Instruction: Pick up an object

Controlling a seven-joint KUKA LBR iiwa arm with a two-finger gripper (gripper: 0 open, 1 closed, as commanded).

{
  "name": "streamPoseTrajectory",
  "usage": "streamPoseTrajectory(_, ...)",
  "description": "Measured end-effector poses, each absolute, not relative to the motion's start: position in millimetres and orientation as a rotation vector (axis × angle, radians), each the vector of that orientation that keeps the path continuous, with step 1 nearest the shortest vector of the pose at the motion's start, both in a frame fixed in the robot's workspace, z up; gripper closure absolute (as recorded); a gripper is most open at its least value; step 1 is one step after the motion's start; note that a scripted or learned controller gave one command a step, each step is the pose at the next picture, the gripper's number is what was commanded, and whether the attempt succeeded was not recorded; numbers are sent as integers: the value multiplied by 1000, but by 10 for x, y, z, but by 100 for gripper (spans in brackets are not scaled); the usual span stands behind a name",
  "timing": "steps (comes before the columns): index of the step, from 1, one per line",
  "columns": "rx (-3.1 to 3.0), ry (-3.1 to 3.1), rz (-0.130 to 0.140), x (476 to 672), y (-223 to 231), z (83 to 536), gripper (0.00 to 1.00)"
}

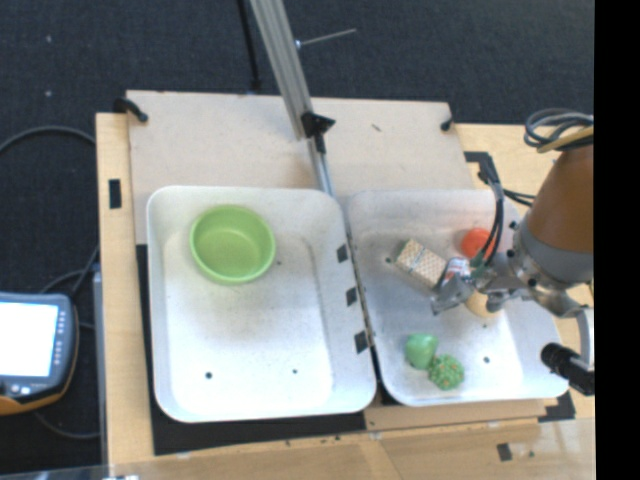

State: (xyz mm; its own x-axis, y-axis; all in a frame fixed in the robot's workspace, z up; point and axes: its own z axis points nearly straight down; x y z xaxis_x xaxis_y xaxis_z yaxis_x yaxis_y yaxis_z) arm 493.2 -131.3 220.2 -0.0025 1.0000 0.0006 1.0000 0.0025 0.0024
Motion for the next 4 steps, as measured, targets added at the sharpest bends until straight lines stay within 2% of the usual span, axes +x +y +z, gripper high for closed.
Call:
streamPoseTrajectory(1, 2220, 2221, 3, 4931, -1317, 2202, 0)
streamPoseTrajectory(2, 2224, 2222, -5, 4926, -1221, 1678, 0)
streamPoseTrajectory(3, 2224, 2222, -5, 4945, -1310, 1218, 0)
streamPoseTrajectory(4, 2223, 2219, -3, 4946, -1324, 998, 0)
